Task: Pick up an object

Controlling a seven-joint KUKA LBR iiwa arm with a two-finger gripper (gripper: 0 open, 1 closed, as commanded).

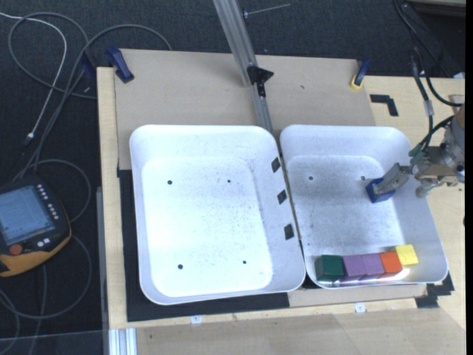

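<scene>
Blocks sit in a row along the near wall of the right-hand shallow white plastic bin (347,135) — a dark green cube (330,265), a purple block (361,264), an orange block (390,261) and a yellow block (407,254), each touching its neighbour, the yellow one tucked towards the bin's right corner. These are the only loose things in either bin; the left-hand white bin (148,143) has just its speckled floor and a few dark dots.

The two-finger gripper (405,179) reaches in over the right rim of the right bin, with a blue-tipped finger (381,190) low over the bin floor, well apart from the row of blocks and nearer the bin's middle. A second, paler finger stands to its right with a clear gap between them, so the jaws look spread — and nothing lies between them. It grips nothing.

By my reading, the approach is the step in hand: no block is lifted, none is touched. The next move calls for shifting the gripper towards the near wall and coming down over one block. That looks awkward — the blocks are packed side by side and pressed against the sloping wall, so a finger has little room to slip between neighbours or between block and wall. The green cube at the open left end probably offers the freest face; a grasp across the row, front to back, seems likelier to work than one along it.
</scene>
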